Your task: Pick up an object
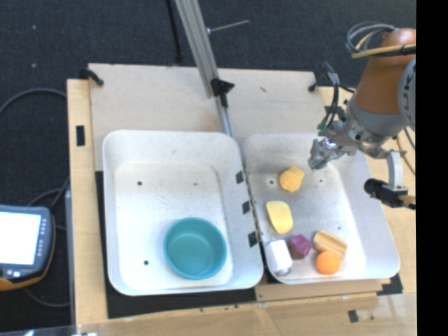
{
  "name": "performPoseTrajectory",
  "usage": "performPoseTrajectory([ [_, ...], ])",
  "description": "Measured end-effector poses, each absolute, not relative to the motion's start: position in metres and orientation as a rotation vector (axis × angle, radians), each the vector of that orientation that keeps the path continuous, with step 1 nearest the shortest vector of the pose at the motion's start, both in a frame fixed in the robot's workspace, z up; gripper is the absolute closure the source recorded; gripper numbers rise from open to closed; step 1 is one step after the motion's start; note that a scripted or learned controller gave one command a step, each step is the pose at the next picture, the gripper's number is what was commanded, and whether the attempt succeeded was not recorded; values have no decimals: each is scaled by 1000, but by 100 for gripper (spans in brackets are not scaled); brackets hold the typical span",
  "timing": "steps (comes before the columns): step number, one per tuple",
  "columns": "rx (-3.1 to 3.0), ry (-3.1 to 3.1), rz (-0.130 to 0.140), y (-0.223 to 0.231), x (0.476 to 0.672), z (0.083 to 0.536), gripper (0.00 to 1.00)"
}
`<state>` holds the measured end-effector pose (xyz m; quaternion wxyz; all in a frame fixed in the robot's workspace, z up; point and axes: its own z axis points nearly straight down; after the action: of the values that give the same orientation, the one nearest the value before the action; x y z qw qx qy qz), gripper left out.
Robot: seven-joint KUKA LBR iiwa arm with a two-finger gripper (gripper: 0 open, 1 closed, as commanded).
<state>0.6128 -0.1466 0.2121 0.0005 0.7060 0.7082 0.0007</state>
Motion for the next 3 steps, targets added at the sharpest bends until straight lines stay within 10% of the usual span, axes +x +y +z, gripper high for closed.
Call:
performPoseTrajectory([
  [3, 2215, 2230, 1, 7, 604, 225, 100],
])
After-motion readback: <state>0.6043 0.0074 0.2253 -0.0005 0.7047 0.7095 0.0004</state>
